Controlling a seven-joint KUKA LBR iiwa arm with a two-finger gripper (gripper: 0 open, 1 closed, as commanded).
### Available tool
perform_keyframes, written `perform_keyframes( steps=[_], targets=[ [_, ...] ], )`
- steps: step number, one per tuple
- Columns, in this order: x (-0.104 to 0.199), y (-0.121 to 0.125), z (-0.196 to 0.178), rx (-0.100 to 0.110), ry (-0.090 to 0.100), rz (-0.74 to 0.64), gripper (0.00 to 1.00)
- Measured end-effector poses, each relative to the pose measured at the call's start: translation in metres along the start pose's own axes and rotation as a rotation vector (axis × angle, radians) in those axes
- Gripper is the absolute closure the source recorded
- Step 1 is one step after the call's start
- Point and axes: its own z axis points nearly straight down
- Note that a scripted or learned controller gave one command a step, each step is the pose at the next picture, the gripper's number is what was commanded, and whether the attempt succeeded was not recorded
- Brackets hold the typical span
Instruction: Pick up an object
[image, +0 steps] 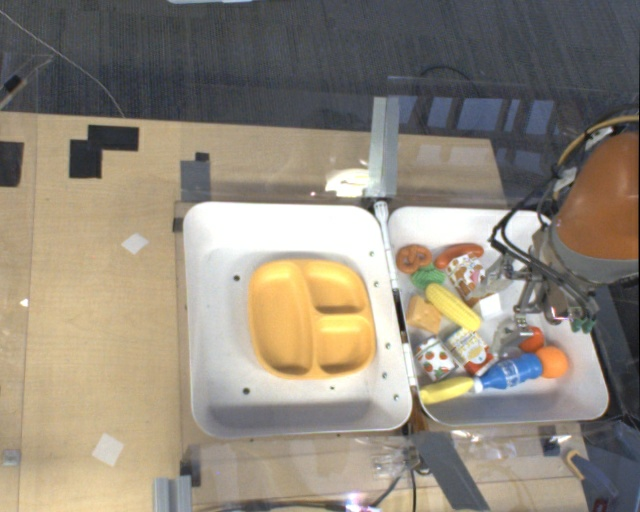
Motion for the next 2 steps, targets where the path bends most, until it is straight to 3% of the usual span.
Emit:
perform_keyframes(
  steps=[1, 2],
  targets=[
    [0.000, 0.000, 0.000, 0.000, 0.000, 0.000, 0.00],
    [-0.042, -0.070, 0.073, 0.004, -0.027, 0.208, 0.00]
  ],
)
